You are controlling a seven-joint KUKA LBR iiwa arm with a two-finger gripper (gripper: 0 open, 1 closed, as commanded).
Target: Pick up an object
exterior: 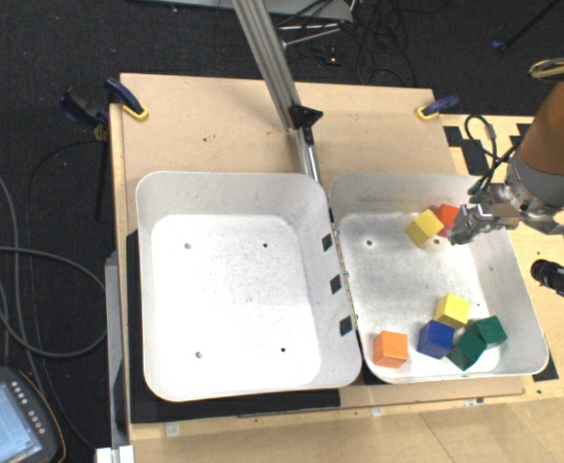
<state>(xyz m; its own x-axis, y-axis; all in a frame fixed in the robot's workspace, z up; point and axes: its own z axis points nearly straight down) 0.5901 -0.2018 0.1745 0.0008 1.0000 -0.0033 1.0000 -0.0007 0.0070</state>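
Observation:
In the right bin [397, 287], a yellow block [423, 229] and a red-orange block [445, 215] lie close together near the far side. My gripper [462, 230] hangs low at the right of these two, right beside the red-orange block and partly covering it. No block is visibly held. Near the front of the same bin sit an orange block [390, 348], a blue block [436, 339], a second yellow block [452, 309] and two green blocks [491, 330], [468, 351], bunched together.
The left bin [148, 196] lies beside the right one, with a metal pole [267, 56] slanting down to the seam between them. Clamps [127, 99] hold the bench's far corners. Cables trail on the dark floor at the left.

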